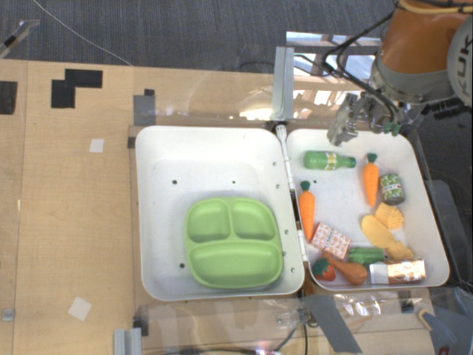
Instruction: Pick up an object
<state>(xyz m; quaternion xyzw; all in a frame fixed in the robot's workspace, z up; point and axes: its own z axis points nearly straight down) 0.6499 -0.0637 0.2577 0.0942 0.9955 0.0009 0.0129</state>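
Observation:
My gripper hangs over the far edge of the right bin, its fingers open and nothing between them. Just in front of it a green bottle lies on its side. One orange carrot lies to the bottle's right, and a second carrot lies along the bin's left wall. A dark green can sits beside the first carrot. Nearer the front are yellow pieces, a red and white box, a green vegetable, a brown piece and a white bottle.
The left bin holds a green divided plate in its front half. A metal post stands at the back between the two bins. The arm's orange band is at the top right.

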